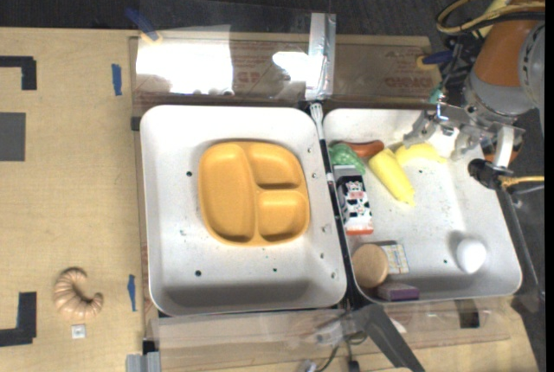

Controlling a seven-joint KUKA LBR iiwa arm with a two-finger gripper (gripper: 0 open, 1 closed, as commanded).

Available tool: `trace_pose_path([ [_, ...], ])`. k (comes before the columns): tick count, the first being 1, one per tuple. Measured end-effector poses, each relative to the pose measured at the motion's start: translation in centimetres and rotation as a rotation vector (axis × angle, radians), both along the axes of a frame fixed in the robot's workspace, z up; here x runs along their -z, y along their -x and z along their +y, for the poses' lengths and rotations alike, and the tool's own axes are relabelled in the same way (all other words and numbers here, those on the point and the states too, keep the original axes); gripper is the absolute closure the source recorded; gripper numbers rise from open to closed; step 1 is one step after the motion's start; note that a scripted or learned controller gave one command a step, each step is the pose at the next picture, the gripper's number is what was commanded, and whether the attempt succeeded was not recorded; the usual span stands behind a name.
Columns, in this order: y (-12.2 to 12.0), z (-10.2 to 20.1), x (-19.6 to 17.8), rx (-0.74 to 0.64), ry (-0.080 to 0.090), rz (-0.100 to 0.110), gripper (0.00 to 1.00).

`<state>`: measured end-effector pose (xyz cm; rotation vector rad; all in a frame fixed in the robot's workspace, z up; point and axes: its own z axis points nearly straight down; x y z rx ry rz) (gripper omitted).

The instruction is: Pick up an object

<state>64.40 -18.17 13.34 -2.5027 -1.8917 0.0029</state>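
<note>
The right bin [493, 223] holds several loose things. A yellow corn-like piece [391, 176] lies near its back, with a second yellow lump [421, 154] just right of it. A green item [344, 157] and an orange-red one [367, 148] lie by the back left wall. A black-and-white box [354, 204] rests along the left wall. A round tan disc [370, 264], a small card [396, 257], a purple block [399, 292] and a white knob [471, 254] sit toward the front. My gripper [452, 135] hangs over the back right of this bin, close above the yellow lump.
The left bin [173, 266] carries a yellow divided plate [254, 191]. A tan shell-like toy [78, 293] lies on the bench at the front left. A clear plastic sheet [234, 59] stands behind the bins. Cables [480, 11] loop at the back right.
</note>
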Motion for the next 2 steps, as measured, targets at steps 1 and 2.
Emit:
trace_pose_path([
  [1,0.9,4.7,4.7,0.076,0.003,-0.007,0.00],
  [2,0.8,4.7,3.5,0.074,0.005,-0.009,1.00],
])
